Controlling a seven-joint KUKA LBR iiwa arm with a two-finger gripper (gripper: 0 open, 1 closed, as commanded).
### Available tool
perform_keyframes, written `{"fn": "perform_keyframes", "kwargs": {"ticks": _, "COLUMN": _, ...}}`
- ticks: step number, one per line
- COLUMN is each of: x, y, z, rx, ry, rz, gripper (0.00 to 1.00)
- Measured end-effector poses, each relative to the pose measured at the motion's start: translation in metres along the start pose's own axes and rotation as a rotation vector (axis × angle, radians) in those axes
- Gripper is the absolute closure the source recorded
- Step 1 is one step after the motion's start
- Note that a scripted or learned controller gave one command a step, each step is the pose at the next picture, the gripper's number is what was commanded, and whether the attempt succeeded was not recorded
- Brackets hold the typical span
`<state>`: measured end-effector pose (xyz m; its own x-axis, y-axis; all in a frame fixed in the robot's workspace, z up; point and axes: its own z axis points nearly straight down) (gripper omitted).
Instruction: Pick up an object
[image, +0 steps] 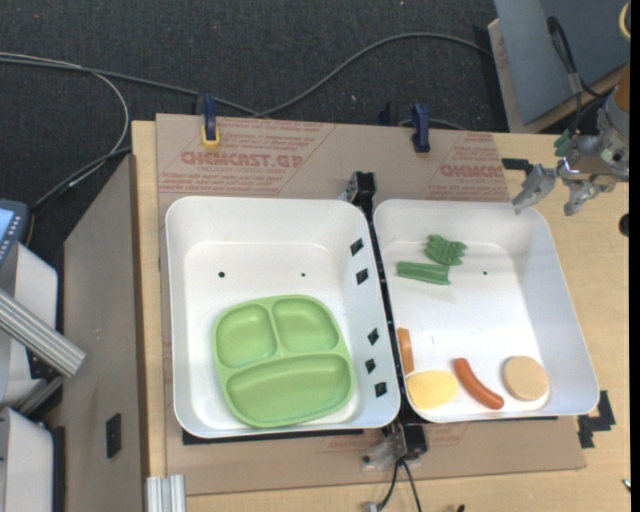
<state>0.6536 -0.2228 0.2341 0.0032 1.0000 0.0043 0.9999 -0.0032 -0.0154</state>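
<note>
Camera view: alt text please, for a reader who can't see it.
The gripper hovers open above the right bin's far right corner, holding nothing. That bin holds toy food; the left bin holds a green tray.

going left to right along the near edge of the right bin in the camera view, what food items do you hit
thin orange sausage lying against the bin's left wall → yellow rounded food piece → curved red-orange sausage → round tan bun
</note>
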Motion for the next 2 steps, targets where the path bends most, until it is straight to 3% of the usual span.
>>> {"fn": "perform_keyframes", "kwargs": {"ticks": 1, "x": 0.001, "y": 0.003, "z": -0.010, "rx": -0.015, "ry": -0.004, "rz": -0.004, "gripper": 0.00}}
{"fn": "perform_keyframes", "kwargs": {"ticks": 2, "x": 0.002, "y": 0.003, "z": 0.032, "rx": -0.011, "ry": -0.003, "rz": -0.004, "gripper": 0.00}}
